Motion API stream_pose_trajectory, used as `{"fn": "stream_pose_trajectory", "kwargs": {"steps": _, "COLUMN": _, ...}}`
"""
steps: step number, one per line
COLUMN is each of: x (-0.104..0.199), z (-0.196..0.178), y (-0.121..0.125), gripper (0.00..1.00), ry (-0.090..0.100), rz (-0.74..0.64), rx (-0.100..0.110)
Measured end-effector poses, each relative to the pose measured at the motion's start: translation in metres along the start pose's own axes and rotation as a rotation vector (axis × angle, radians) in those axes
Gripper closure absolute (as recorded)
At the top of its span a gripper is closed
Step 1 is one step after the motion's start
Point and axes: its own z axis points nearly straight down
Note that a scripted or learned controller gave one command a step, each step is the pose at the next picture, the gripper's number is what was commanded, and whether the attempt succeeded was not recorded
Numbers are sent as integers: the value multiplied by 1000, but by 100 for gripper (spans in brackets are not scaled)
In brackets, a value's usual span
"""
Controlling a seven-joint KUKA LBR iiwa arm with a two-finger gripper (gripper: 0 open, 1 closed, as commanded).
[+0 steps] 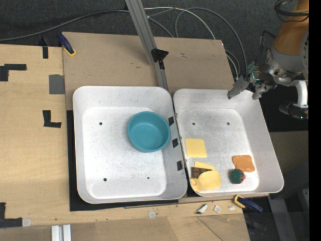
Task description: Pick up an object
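My gripper [246,90] hangs over the far right corner of the right bin [261,129], its two dark fingers spread apart with nothing between them. In the near part of that bin lie a yellow square block [195,147], a yellow lumpy piece [208,179] with a small brown item [196,172] beside it, an orange flat piece [243,162] and a small green and red object [236,176]. A blue bowl [148,130] sits in the left bin [90,134]. All these objects are well apart from the gripper.
A slanted metal pole [148,34] rises behind the bins, with cables [200,19] trailing across the back. Blue and yellow clamps sit at the bench's far left [67,45] and near right [246,202]. The wooden bench surface surrounds both bins.
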Motion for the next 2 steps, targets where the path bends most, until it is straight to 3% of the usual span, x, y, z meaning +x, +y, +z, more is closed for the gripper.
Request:
{"fn": "stream_pose_trajectory", "kwargs": {"steps": 1, "x": 0, "z": 0, "y": 0, "gripper": 0, "ry": 0, "rz": 0, "rx": 1}}
{"fn": "stream_pose_trajectory", "kwargs": {"steps": 2, "x": 6, "z": 46, "y": -4, "gripper": 0, "ry": 1, "rz": 0, "rx": 4}}
